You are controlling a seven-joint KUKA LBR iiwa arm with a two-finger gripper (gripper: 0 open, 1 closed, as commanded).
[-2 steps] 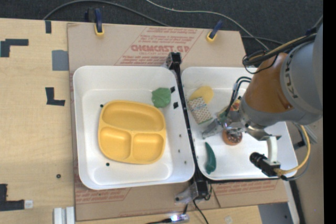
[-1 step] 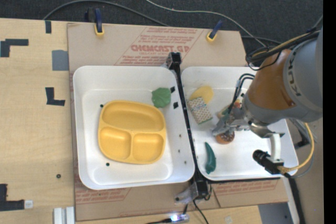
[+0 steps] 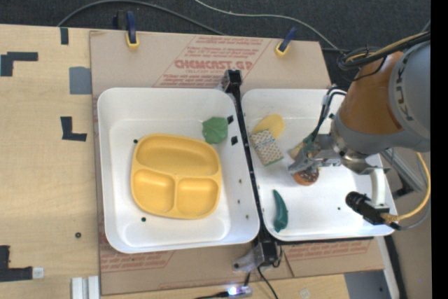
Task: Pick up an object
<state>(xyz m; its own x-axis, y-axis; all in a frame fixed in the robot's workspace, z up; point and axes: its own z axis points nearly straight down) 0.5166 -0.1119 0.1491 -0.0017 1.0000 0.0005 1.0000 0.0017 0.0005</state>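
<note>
1. Reaching into the right bin [image 3: 329, 224], we see the gripper [image 3: 305, 166] low over a small brown object [image 3: 306, 177] near its middle
2. We cannot tell how the jaws stand
3. Next, we judge, comes a clean pinch, then lifting

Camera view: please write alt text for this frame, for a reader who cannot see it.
A grey and orange robot arm reaches from the right into the right white bin, its gripper low over a small brown round object. That bin also holds a yellow item, a patterned block and a teal piece; the left bin holds a yellow divided tray and a green lump.
</note>
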